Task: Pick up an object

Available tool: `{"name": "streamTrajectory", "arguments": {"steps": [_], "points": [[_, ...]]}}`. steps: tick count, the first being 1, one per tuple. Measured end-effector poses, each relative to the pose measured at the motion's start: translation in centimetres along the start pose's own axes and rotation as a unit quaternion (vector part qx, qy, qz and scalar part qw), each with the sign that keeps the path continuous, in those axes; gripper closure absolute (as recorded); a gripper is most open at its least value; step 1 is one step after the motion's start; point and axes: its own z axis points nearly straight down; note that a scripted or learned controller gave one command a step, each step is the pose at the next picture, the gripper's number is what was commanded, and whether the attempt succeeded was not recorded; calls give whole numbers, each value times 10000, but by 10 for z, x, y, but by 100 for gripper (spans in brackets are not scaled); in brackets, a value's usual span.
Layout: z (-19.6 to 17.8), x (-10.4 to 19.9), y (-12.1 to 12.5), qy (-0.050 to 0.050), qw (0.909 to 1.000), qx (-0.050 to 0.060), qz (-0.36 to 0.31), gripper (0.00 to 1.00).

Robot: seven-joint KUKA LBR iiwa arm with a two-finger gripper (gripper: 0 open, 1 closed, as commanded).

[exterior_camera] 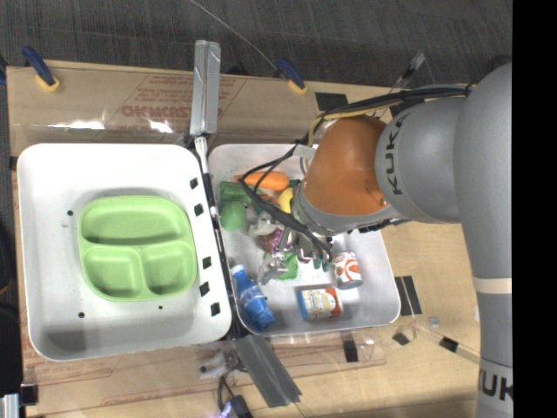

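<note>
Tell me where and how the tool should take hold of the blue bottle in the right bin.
Grip the blue bottle across the middle of its body, coming straight down. It lies on its side near the right bin's front-left corner, its long axis running roughly from the divider toward the front wall. Probably close the fingers across the narrow width; the wall on its left leaves little room, so a slight offset right may help.

overhead, fixed | slanted down | both bins (pixel 35 233) | mid-range

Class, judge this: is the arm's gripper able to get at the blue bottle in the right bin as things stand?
Probably yes. The blue bottle lies uncovered near the bin's front-left corner, close to the gripper, though the bin wall sits tight beside it.
</note>
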Motion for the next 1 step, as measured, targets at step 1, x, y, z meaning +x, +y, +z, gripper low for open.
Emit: {"name": "streamTrajectory", "arguments": {"steps": [1], "points": [[3,-35,-13,50,9997,-18,-253,0]]}}
